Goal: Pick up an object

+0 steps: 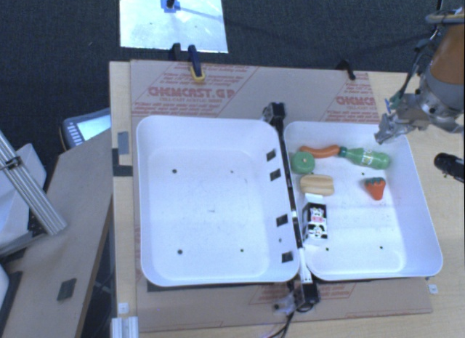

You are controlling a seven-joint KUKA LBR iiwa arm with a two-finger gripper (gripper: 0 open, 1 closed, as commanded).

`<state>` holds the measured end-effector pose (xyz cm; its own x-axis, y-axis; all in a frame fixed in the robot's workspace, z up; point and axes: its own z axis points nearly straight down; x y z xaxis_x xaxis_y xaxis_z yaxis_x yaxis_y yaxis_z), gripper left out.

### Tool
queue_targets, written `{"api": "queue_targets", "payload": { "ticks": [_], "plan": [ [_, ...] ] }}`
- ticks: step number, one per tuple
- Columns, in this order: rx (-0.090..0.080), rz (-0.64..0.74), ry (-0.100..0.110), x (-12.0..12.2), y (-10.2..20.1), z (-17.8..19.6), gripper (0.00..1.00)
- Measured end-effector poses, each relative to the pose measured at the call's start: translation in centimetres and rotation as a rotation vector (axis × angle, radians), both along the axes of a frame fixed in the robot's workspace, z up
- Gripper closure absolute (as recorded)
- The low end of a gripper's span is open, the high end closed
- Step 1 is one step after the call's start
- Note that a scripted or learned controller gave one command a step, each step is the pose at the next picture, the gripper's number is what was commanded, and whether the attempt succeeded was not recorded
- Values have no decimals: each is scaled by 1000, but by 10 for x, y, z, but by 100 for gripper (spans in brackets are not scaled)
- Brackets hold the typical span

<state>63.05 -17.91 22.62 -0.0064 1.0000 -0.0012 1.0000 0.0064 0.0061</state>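
Arm enters from 3 o'clock; gripper [385, 131] hangs over the right bin [418, 256] at its 1 o'clock corner. Cannot tell whether it is released or clenched; nothing visible in its grasp.

Objects lie in the upper half of the right bin: green bottle [365, 158] nearest the gripper, at its 7 o'clock. Orange sausage [320, 151] and green round piece [302, 162] at the bottle's 9 o'clock. Bread roll [317, 184] beneath them, carrot [374, 187] at the roll's 3 o'clock, black-and-white box [316, 222] at the roll's 6 o'clock.

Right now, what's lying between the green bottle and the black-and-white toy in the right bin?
In the camera view, a tan bread-like piece lies between the green bottle and the black-and-white toy.
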Motion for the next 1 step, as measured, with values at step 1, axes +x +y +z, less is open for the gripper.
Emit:
{"api": "queue_targets", "payload": {
  "ticks": [1],
  "plan": [
    [0, 4, -16, -30, 66, 161, 100]
  ]
}}
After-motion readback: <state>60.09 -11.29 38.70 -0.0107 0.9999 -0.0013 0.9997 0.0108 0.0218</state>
